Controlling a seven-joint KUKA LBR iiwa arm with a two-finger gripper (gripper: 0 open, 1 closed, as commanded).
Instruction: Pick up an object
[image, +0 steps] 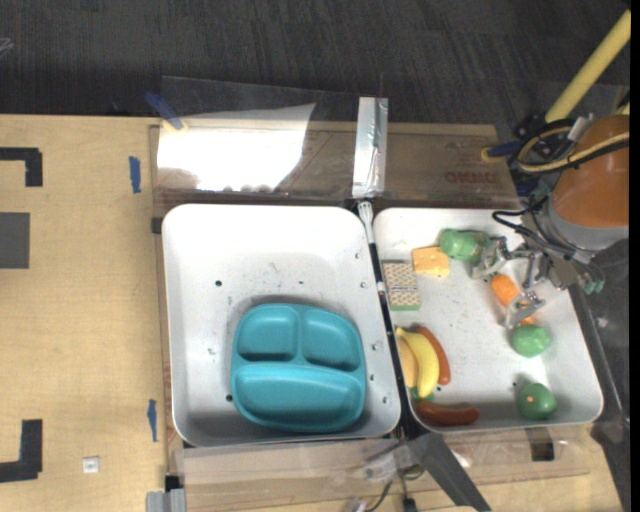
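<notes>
Two bins (190, 250) sit below; the hand (522, 290) hovers by a carrot (504, 289), grip state unclear

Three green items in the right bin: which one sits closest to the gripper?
The middle green piece, just below the gripper and the orange piece. The others lie farther off: one at the bin's top, one at its bottom corner.

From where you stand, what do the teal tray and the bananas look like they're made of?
Teal tray: probably moulded plastic, with a smooth, slightly glossy surface, uniform colour and rounded compartment edges. Bananas: likely plastic toy fruit, with flat, even yellow and a faint sheen, though the view is too coarse to be sure.
</notes>
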